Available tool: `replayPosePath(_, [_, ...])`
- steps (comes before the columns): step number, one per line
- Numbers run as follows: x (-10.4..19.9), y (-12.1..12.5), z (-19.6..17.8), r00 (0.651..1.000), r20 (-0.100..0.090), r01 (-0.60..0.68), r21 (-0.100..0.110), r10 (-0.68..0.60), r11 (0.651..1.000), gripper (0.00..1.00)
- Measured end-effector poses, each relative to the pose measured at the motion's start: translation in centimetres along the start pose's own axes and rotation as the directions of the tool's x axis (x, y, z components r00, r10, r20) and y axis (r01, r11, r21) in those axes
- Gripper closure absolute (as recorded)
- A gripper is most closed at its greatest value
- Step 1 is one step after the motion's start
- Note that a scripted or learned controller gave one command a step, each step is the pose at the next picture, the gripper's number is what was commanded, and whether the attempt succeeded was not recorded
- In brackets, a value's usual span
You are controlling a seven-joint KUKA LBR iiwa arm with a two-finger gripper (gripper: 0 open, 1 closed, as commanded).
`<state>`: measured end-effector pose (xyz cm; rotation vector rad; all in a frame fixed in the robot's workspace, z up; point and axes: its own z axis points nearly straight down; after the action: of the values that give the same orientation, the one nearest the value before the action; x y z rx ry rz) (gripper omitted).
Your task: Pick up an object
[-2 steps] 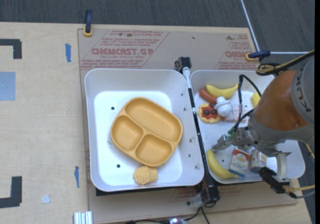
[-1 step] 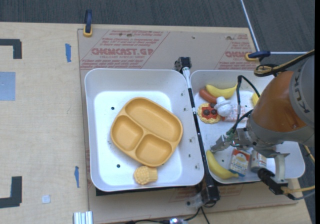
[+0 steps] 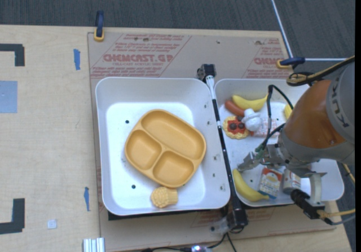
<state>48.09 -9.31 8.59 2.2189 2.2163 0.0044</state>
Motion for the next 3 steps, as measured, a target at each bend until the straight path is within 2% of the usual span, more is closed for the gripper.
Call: replayPosePath(3, [0.01,0.0,0.0,1.0,0.0,0.001,0.0,-0.001,1.0,0.0])
